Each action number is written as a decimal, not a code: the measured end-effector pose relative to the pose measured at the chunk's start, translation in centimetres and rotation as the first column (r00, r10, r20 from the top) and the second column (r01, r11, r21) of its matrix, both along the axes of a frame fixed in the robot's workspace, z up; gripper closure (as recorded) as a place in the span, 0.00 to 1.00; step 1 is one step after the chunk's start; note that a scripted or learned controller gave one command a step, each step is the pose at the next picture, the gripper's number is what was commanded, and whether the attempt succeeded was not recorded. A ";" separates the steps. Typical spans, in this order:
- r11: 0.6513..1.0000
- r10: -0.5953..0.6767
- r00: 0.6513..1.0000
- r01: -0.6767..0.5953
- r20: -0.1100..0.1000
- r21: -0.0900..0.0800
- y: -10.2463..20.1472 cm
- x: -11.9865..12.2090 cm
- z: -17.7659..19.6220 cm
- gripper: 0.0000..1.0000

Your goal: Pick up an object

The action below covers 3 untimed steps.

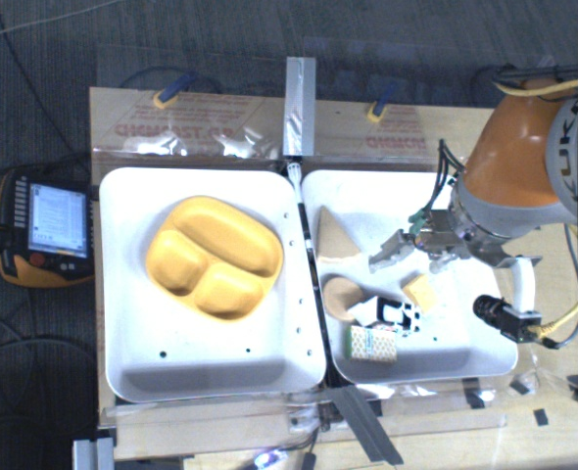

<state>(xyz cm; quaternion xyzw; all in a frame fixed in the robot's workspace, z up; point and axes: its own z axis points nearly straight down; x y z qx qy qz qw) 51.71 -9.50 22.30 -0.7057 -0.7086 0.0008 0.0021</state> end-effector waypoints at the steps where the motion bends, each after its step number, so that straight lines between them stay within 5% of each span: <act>1: 1.000 -0.022 1.000 0.022 0.003 -0.001 -5.6 1.5 0.8 0.00; 2: 0.971 -0.238 0.971 0.238 0.008 -0.001 -9.4 2.4 -13.1 0.00; 3: 0.971 -0.237 0.971 0.237 0.006 0.000 -9.3 2.4 -12.2 1.00</act>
